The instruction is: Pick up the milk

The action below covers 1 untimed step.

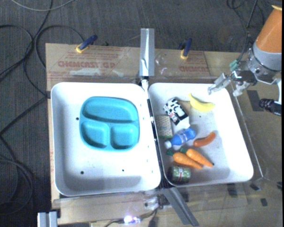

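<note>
The milk point(176, 110) is a small carton with black and white cow patches, lying in the upper left part of the right bin point(241, 141). My gripper point(226, 85) hangs over that bin's upper right rim, to the right of the milk and a little further back. Its fingers are spread open, with nothing between them. A yellow banana point(201, 104) lies between the milk and the gripper.
The right bin also holds a blue bottle point(182, 137), a red-orange chilli point(205, 139), two carrots point(192, 159), a green can point(180, 174) and a mesh-patterned item point(163, 126). In the left bin point(66, 164) sits a blue divided tray point(110, 122).
</note>
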Tool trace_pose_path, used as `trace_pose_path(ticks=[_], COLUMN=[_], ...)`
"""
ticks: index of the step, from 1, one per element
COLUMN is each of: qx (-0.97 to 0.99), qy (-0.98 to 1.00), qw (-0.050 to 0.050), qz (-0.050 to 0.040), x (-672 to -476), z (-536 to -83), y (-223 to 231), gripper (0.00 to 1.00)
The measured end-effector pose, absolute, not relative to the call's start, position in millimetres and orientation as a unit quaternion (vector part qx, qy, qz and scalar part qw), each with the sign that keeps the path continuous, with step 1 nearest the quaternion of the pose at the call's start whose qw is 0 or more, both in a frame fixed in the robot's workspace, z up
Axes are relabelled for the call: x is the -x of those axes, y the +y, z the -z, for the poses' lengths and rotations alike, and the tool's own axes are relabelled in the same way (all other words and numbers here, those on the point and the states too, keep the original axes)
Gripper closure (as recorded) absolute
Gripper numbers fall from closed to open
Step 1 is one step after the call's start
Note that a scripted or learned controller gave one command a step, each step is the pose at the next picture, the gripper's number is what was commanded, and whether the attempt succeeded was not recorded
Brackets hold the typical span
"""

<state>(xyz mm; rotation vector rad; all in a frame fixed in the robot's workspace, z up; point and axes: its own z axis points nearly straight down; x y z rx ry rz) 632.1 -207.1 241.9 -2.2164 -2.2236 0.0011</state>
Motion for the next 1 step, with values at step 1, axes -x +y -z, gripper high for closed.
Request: trace_pose_path(ticks=[1], qx=[0.718], qy=[-0.696], qw=[-0.006], qz=[0.0013], x=[-637.6], z=[-106.3], y=[-156.1], gripper=[0.0])
